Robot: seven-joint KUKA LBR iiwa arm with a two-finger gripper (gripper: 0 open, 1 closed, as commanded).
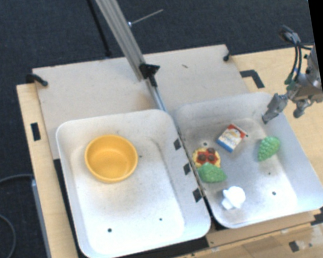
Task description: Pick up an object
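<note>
Green and knobbly, the toy [268, 148] in the right bin [303, 187] lies just below and slightly left of your end effector [285, 108], which hangs over the bin's upper right rim, fingers spread and grasping nothing.

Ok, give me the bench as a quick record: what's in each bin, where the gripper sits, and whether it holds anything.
left bin: one yellow bowl, upright, toward the far left
right bin: small red, white and blue carton; green toy; second green toy; red and yellow item touching it; white lump
gripper: over the right bin's far right rim, fingers spread
held: nothing between the fingers
nearest to gripper: the first green toy and the carton
</note>
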